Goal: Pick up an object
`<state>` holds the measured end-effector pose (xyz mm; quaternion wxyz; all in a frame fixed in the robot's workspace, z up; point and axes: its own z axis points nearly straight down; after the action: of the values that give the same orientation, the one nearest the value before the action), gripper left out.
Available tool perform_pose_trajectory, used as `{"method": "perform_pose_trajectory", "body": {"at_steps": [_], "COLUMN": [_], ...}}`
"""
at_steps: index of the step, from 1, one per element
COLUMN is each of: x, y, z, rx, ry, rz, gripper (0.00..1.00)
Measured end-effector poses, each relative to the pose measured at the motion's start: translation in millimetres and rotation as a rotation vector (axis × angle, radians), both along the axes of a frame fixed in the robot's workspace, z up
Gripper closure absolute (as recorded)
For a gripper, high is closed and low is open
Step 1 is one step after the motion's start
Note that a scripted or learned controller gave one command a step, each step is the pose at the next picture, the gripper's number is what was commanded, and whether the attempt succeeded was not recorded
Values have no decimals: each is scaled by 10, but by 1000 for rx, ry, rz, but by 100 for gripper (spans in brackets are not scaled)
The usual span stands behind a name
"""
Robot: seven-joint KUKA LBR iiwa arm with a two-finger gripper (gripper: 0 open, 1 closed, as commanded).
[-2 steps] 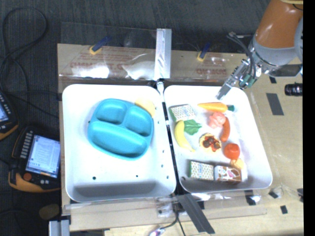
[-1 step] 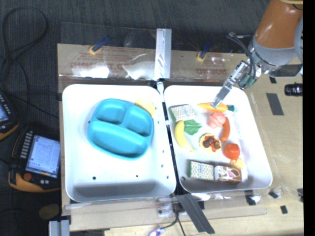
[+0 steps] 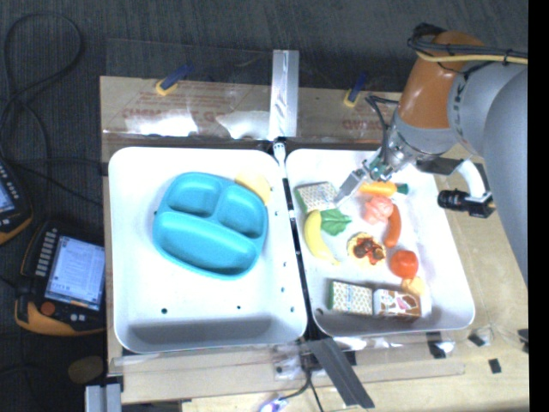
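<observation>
Dark grey carpet surrounds a pale wooden bench seen from above, with black cables looping across the floor at upper left and a handheld control pendant with a lit screen lying at the left edge. Two shallow white plastic bins sit side by side on the bench, behind them a clear plastic sheet held by yellow-and-blue clamps.

The left bin holds a turquoise, three-compartment plastic tray, turned at a slant, with a pale yellow piece just beside its upper right corner.

The right bin carries a scatter of toy food: a yellow plastic banana touching a green leafy piece, a patterned green-and-white box near the top, an orange carrot-shaped piece, a reddish sausage, a red tomato, a small round dish with dark topping, and two printed cartons along the lower edge.

From the right, the grey arm with its orange band reaches over the right bin's upper part. Its two-finger gripper hangs just above the carrot piece and box; whether the fingers are spread or closed cannot be told from this angle, and nothing is clearly seen between them.
</observation>
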<state>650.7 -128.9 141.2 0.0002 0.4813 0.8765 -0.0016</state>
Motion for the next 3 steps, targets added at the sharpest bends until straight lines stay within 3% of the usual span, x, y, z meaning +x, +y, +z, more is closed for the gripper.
{"method": "perform_pose_trajectory", "body": {"at_steps": [1,2,3], "x": [-251,-239,-386], "y": [-586,-591,-936], "z": [-524,-414,-121], "rx": [1,-5,-2], "ry": [-9,-13,-2], "rz": [-210,-208,-652], "gripper": [0,100,100]}}
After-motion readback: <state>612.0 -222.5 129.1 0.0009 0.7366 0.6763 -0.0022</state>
